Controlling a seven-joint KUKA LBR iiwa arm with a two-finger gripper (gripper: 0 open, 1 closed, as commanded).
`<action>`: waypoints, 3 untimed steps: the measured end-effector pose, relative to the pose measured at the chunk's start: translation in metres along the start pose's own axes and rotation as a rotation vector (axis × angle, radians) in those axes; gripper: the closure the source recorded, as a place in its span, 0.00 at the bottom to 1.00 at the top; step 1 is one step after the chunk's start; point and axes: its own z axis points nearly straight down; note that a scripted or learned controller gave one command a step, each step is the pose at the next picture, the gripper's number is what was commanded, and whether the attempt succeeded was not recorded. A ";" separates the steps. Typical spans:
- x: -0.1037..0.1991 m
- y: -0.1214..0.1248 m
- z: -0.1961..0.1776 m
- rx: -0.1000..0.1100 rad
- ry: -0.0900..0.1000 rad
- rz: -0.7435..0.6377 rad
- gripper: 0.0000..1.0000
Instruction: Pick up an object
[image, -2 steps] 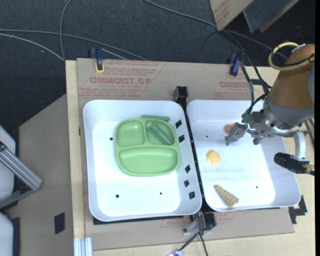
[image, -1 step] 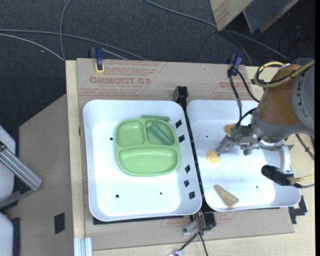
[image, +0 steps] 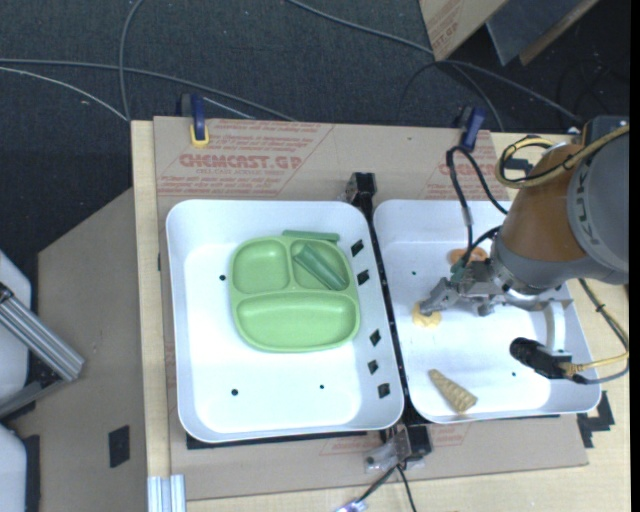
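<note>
Right bin (image: 492, 372), seen from above: my arm (image: 545, 225) reaches in from the right and my pincer (image: 437, 301) hangs low over the bin's middle, pointing toward the inner wall. I cannot tell whether it is released or clenched, and nothing is seen grasped in it. A yellow piece (image: 428, 318) lies just beside its tip, on the near side, with bare white floor between it and the inner wall. A tan cone (image: 453, 390) lies near the bin's front edge, well apart from the pincer, with open floor on both sides. An orange bit (image: 470, 256) sits behind the pincer, close under my wrist. In the left bin (image: 200, 330), a green plate (image: 295, 320) sits toward the back, holding a darker green stick (image: 322, 265) in its far right compartment; the front of that bin is open floor. Both bins rest on a brown tabletop (image: 260, 155), its margin showing all round.
</note>
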 end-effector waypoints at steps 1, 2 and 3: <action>0.000 0.003 -0.014 -0.009 -0.002 -0.001 1.00; -0.001 0.006 -0.058 -0.004 -0.005 -0.001 1.00; 0.007 0.012 -0.117 -0.006 -0.005 -0.002 1.00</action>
